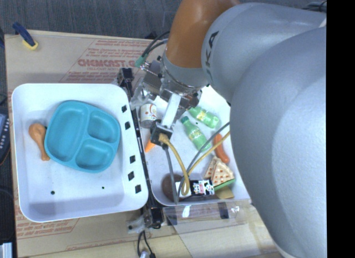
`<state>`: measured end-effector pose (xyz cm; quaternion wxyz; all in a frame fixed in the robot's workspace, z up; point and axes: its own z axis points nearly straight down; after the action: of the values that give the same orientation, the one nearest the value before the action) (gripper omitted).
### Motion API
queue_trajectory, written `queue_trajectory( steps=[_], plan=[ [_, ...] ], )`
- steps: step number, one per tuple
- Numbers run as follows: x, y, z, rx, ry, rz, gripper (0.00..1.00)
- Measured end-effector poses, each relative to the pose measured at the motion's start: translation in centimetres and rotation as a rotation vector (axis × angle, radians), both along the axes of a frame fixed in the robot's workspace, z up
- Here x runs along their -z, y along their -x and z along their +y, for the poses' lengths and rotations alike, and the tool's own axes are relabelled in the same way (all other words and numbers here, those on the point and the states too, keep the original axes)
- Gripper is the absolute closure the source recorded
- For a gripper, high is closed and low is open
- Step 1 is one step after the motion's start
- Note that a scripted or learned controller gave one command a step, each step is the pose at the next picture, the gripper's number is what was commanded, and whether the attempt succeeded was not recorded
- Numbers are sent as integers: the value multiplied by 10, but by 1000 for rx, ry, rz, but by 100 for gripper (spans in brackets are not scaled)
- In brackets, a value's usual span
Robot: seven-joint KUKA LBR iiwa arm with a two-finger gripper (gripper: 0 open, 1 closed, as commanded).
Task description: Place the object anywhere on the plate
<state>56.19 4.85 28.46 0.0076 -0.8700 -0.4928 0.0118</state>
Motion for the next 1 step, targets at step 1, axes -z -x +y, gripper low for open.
queue_trajectory(
  steps=[1],
  plan=[
    [0,0,0,0,0,0,0]
  ],
)
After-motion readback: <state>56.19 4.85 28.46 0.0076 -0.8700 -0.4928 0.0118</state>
